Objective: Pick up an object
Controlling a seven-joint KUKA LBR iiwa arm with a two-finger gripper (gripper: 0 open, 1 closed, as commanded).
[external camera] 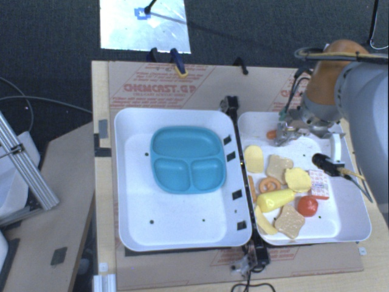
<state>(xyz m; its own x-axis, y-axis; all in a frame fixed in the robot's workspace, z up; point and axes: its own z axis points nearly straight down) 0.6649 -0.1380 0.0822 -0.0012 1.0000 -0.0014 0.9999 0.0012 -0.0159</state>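
A: Gripper point(284, 134) first. Where is it?

B: Low in the far left part of the right bin point(347, 222), arm point(364, 99) coming in from the right. I cannot tell if it is open or closed from this slant, and I see nothing in its grasp.

A: Nearest thing to it?

B: A small orange piece point(271, 135), just beside it on the bin floor, toward the divider. I can't tell whether they touch. It looks like the likeliest target, but that's a judgement.

A: So how far along is the task?

B: Approach looks done. Nothing is lifted, and every item I can see lies on the floor. The grasp and the lift are still to do.

A: What else is in there?

B: Toward the near side is a loose cluster of toy food: a pale yellow block point(253, 159), a bread slice point(279, 166), an orange ring point(269, 184), a long yellow piece point(276, 198), a red tomato point(307, 205), a second bread slice point(289, 222) and a small printed packet point(319, 184). Several touch or overlap.

A: Any obstructions?

B: The orange piece sits apart from the cluster, so nothing crowds it. The bin wall and the divider are close by and could limit the closing room. The left bin point(138, 224) holds a blue divided tray point(187, 159), well apart.
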